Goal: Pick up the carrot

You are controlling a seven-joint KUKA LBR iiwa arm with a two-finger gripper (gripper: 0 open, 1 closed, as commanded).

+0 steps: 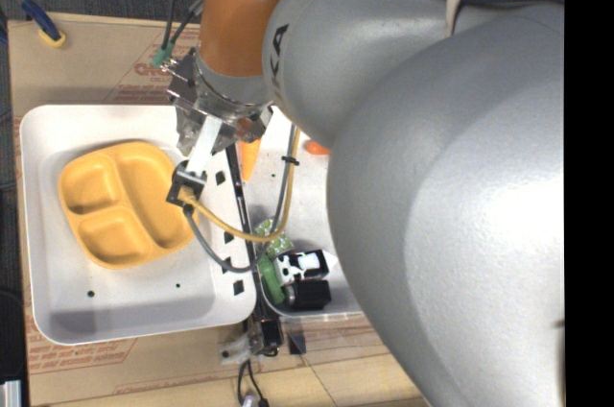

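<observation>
While the grey arm leaned in over the two white bins on the worktop (pixel 96 50), its end effector (pixel 219 122) hung above the wall dividing them, and the pick looked to be at the approach stage, with nothing seen in its grasp. Whether the end effector was open or closed could not be told, as the wrist and its fittings hid the tips.

The carrot (pixel 247 155) lay just beside the end effector at about 4 o'clock, at the near edge of the right bin (pixel 299 203) and at 3 o'clock from the yellow divided plate (pixel 120 203) in the left bin (pixel 38 203). It showed as a short, bright orange wedge narrowing toward 6 o'clock, its upper end lost under the wrist. A second orange patch (pixel 314 146) sat at 3 o'clock from it against the arm's edge; it could not be told whether that belonged to the same piece.

The next move would likely call for a small shift toward 4 o'clock and a straight descent clear of the dividing wall. A green item (pixel 271 263) and a black-and-white object (pixel 307 278) lay well apart at 6 o'clock.
</observation>
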